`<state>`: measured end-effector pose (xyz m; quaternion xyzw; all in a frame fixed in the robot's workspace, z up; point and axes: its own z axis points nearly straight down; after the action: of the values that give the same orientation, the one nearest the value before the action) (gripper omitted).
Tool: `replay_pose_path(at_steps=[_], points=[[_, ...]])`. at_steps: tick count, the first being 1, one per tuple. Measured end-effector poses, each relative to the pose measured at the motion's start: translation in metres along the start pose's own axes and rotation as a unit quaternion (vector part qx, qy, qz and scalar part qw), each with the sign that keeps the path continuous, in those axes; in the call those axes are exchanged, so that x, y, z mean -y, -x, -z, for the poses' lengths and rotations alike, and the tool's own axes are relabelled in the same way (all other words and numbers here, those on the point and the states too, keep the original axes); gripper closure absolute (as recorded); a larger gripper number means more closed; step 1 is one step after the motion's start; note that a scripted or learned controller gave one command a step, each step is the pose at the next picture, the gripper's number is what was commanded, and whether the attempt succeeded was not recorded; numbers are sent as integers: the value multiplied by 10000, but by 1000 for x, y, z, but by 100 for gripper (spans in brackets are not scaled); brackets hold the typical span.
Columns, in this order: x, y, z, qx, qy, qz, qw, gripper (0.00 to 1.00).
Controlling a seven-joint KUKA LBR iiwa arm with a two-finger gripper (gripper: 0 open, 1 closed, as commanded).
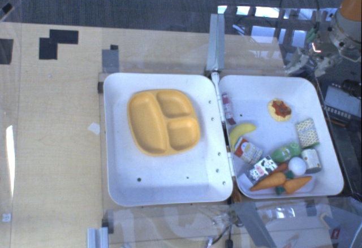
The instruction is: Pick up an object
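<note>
- Judging by looks, the banana (242, 131) is light, stiff toy plastic, slippery; pinch across its middle.
- Whether the gripper (313, 56) is released or clenched, I cannot tell; it's blurred.

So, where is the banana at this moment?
The banana lies in the right bin, near its left wall, just above the red-and-white packet.

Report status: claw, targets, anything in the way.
Claw above right bin's far corner, holding nothing seen. Toy food piled in near corner: carrots, banana. Yellow tray in left bin. Path clear.
</note>
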<state>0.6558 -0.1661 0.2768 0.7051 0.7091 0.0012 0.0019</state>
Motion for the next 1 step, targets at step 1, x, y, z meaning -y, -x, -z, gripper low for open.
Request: replay_pose_path(at_steps=[1], points=[[10, 11, -178, 1, 3, 735, 9973, 0]])
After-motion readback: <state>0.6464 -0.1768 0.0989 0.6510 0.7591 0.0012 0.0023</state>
